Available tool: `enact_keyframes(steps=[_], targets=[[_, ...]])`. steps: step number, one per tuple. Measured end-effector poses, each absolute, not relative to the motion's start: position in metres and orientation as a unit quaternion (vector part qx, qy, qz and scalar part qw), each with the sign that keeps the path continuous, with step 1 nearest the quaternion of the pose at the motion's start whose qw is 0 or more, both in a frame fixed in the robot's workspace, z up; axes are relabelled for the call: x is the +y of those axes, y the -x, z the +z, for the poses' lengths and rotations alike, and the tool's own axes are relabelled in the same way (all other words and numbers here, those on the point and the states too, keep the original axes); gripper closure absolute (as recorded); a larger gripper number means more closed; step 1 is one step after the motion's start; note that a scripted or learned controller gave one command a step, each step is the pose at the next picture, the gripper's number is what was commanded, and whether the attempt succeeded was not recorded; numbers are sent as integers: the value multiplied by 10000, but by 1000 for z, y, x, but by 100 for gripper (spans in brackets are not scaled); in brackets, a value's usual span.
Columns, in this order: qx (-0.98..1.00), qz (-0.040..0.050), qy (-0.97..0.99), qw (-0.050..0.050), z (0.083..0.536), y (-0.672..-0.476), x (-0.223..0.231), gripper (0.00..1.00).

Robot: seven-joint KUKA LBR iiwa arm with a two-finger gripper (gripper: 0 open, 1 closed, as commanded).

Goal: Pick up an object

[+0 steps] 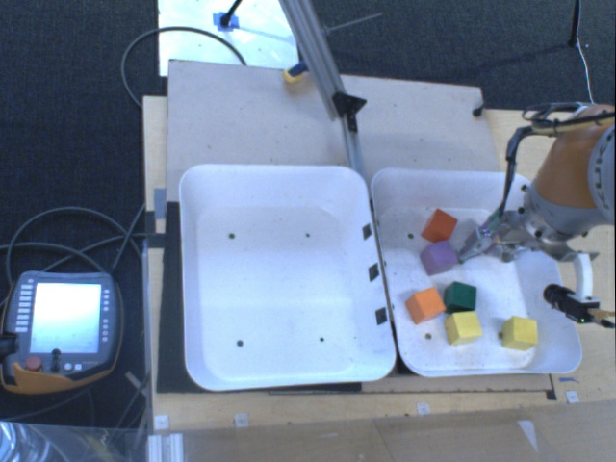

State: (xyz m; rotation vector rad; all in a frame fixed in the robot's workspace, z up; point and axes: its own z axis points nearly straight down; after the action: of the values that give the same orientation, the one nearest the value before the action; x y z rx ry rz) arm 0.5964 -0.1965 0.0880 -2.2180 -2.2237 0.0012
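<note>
- While the grey arm reaches in from the right of the frame, its claw [474,246] sits low in the right bin [568,359], just beside the purple cube [439,257]; whether it is open or closed cannot be told.
- The purple cube lies near the middle of the right bin, with an orange cube [440,225] just above it in the frame.
- A second orange cube [424,304] lies lower, next to a dark green cube [460,295].
- Two yellow cubes [462,327] [519,332] rest towards the bin's lower edge, apart from each other.
- The left bin [192,258] stands on the desk [404,114].
- A teach pendant [60,330] lies at the lower left of the frame.
</note>
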Motion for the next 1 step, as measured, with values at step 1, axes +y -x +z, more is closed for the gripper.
enact_keyframes(steps=[1], targets=[[-7087, -13, 7055, -25, 102, -598, -197, 100]])
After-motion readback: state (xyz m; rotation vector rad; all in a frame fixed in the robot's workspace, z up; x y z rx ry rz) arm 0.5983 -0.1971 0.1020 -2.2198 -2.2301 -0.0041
